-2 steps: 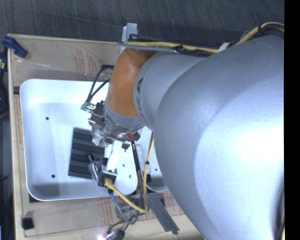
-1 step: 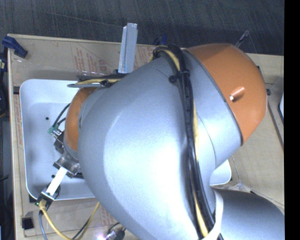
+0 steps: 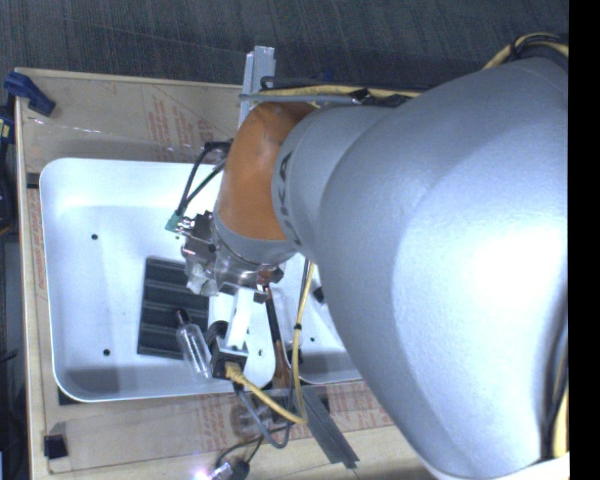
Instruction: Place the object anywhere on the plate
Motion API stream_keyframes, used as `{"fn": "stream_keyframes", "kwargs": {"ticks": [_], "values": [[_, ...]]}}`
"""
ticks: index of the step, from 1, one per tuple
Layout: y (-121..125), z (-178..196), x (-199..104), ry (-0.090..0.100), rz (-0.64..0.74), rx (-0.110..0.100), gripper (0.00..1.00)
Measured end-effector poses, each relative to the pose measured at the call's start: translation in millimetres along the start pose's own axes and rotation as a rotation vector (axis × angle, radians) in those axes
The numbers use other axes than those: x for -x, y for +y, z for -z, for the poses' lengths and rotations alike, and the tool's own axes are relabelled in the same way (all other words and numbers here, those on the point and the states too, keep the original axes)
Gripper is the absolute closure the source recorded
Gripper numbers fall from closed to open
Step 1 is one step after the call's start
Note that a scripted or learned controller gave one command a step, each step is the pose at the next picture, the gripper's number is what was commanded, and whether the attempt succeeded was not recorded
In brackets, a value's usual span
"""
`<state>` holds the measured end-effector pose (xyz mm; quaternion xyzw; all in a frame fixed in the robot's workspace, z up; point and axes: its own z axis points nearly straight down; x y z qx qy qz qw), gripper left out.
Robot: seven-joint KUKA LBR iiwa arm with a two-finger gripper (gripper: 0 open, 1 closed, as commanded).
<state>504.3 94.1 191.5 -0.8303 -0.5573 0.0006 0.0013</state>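
Cables (image 3: 265, 408), yellow and black, are trailing over the near edge of the worktop (image 3: 130, 423), just below the arm's wrist. Above them the claw (image 3: 202, 353) is hanging low over the near right part of the left bin (image 3: 80, 268), its clear-tipped fingers (image 3: 192, 346) pointing toward the near rim. Whether those fingers are parted or closed cannot be told from here, and nothing is showing between them. A white bracket on the wrist is standing just to the right of the claw.

Directly beside the claw, a black ribbed plate (image 3: 165, 303) is lying flat on the floor of the left bin, its right edge partly hidden under the wrist hardware. The object to be placed cannot be picked out; the arm is covering much of the scene.

Farther back, the orange band (image 3: 255, 183) of the arm is rising above the wrist, and the big grey arm body (image 3: 430, 268) is covering nearly all of the right bin (image 3: 330, 368), leaving a sliver of its near rim showing. A blue clamp (image 3: 28, 90) is sitting at the far left corner of the worktop.
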Motion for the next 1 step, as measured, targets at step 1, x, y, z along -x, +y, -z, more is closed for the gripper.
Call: {"fn": "stream_keyframes", "kwargs": {"ticks": [1], "values": [[-1.3, -1.2, 73.0, -0.002, 0.084, -0.003, 1.0]]}}
